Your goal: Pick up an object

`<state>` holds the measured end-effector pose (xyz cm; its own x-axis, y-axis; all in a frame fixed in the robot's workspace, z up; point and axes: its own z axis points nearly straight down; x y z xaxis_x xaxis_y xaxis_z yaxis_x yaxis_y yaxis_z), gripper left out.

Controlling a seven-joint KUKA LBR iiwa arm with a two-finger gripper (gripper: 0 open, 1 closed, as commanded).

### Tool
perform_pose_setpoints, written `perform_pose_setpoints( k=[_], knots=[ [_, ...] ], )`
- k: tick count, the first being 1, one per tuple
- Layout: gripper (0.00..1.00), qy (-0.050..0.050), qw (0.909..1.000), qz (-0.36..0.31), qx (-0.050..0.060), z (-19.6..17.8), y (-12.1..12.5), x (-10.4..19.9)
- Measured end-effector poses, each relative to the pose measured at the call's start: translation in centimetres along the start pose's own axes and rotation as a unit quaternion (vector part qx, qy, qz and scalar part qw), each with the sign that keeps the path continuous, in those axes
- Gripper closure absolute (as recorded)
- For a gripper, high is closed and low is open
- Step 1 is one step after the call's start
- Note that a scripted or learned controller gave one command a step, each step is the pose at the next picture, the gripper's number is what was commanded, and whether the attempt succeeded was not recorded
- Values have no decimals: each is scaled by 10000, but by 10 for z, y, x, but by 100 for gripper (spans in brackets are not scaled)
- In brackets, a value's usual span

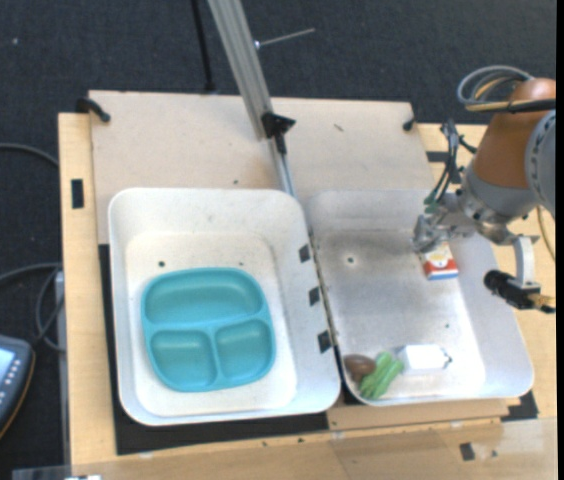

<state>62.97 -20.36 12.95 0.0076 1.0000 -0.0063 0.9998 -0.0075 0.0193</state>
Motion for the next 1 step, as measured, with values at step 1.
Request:
perform_pose_setpoints(
  k=[1],
  knots=[
    [100, 9, 10000, -51, 48, -64, 26, -11]
  ],
)
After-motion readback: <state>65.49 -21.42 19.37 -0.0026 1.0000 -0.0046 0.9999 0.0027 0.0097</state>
